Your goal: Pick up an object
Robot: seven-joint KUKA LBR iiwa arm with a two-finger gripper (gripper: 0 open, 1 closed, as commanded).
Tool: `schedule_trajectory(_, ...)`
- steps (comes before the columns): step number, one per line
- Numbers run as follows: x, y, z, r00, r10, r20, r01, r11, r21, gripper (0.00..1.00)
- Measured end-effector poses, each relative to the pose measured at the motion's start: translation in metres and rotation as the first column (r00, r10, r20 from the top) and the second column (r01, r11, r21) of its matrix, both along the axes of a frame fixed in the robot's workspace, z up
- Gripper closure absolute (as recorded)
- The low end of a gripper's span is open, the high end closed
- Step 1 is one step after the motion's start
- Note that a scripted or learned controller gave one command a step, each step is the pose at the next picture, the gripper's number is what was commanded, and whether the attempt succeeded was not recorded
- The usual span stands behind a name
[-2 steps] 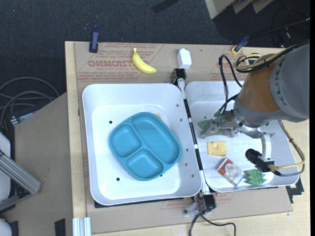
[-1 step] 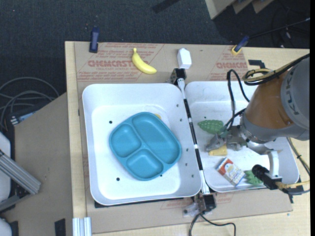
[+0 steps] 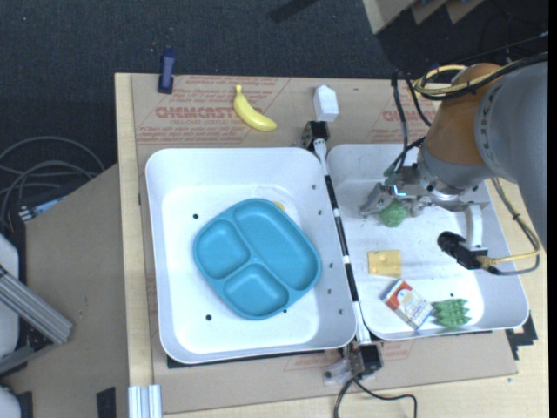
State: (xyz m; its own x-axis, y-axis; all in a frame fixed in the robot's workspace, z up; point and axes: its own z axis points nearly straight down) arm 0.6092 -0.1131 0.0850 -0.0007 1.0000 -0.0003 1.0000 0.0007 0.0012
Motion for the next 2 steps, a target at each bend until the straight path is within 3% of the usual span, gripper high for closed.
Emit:
schedule_trajectory(1, 0.000, 0.000, 0.010, 1.000, 0.000, 0.002, 0.000, 1.000, -0.001, 1.00)
schedule_trajectory(2, -0.020, 0.071, 0.101, 1.000, 0.001, 0.002, -0.001, 1.000, 0.001, 1.00)
